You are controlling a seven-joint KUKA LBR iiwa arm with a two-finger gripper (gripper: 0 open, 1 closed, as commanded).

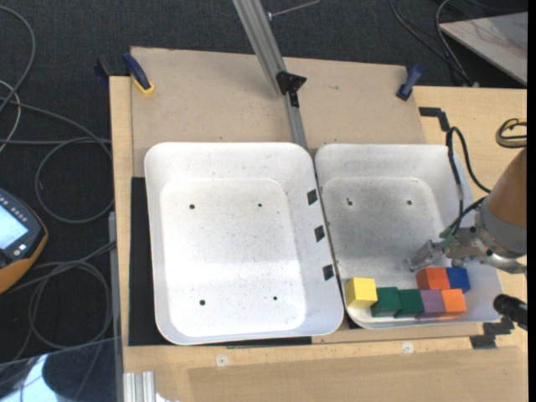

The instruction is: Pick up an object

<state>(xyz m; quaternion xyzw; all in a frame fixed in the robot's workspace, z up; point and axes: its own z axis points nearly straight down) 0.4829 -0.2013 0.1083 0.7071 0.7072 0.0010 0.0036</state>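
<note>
The blocks lay bunched in the lower right corner of the right bin (377, 162): a yellow block (362, 290) at the left end, a green block (397, 301) touching it, then a purple block (433, 301) and an orange block (453, 301) along the front wall, with a red block (436, 277) and a blue block (458, 276) just behind them. The tool (435, 248) hung at the right of the frame, just above the red block, at the end of the grey arm (511, 216) reaching in from the right edge; whether its tips were apart or together could not be told from this slant, and nothing showed between them. The red block looked the likeliest target, yet it sat pressed against its neighbours, so a clean grasp would probably call for tips set across its two freest sides and a straight descent, to avoid wedging a tip onto the blue or purple block. The yellow block, with bare floor on its left and behind, seemed the easier pick. The bin's front wall stood close, which could foul a low approach. The left bin (167, 224) sat beside it on the counter (209, 90), and a metal rail (266, 44) ran down from the top of the frame to the gap between the bins.
</note>
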